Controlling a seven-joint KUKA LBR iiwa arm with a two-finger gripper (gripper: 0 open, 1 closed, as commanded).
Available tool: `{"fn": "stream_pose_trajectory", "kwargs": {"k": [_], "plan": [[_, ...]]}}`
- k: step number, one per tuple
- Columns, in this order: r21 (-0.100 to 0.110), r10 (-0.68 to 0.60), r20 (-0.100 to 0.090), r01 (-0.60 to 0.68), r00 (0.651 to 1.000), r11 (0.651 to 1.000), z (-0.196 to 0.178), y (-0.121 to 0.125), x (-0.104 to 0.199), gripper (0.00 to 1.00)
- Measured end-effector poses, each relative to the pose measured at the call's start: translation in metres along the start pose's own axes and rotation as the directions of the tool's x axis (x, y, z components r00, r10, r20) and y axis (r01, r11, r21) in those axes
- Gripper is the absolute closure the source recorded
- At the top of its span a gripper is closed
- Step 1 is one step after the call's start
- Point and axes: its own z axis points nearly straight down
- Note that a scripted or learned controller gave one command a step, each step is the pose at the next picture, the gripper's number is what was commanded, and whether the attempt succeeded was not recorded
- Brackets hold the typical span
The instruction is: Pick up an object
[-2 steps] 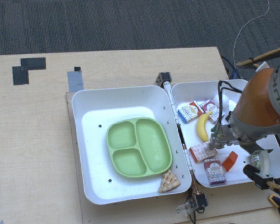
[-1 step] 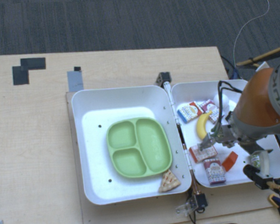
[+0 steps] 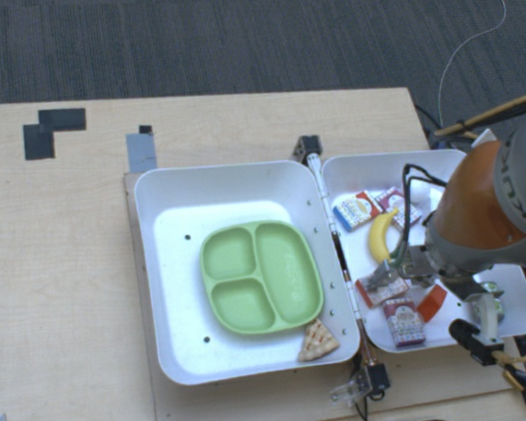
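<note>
While the arm (image 3: 484, 202) leans in from the right edge of the surface (image 3: 56, 271), you have its hand (image 3: 392, 280) down among the clutter in the right bin (image 3: 424, 156), and you cannot tell from this slant whether it is apart or together, nor whether anything sits in it. The likely targets lie packed close: a banana (image 3: 380, 236) near the bin's middle, a blue-and-white packet (image 3: 355, 210) toward the far left corner, a grey crumpled item (image 3: 377, 285) just at the hand, a red-and-white box (image 3: 404, 321) by the near edge, and an orange piece (image 3: 431, 304) beside that box. Because these things touch or nearly touch, you risk a pinch that catches two at once, or nudges one aside and closes on nothing. The banana's curved skin looks apt to slip from a shallow grip. The hand works close to the wall shared with the left bin (image 3: 223, 175), where a green divided plate (image 3: 262, 277) and a pizza slice (image 3: 318, 340) sit, so a lift that drifts left could clip that rim. Watch the black cable (image 3: 417, 173) looping near the wrist too; it could snag.
</note>
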Motion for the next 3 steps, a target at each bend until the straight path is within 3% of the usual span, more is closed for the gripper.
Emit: {"fn": "stream_pose_trajectory", "kwargs": {"k": [1,2,3], "plan": [[-0.006,-0.003,0.001,0.003,1.000,1.000,-0.012,0.003,-0.001,1.00],[-0.006,-0.002,0.002,0.002,1.000,1.000,-0.012,0.002,-0.001,0.00],[-0.009,-0.006,-0.001,0.006,1.000,1.000,-0.023,0.005,0.001,1.00]]}}
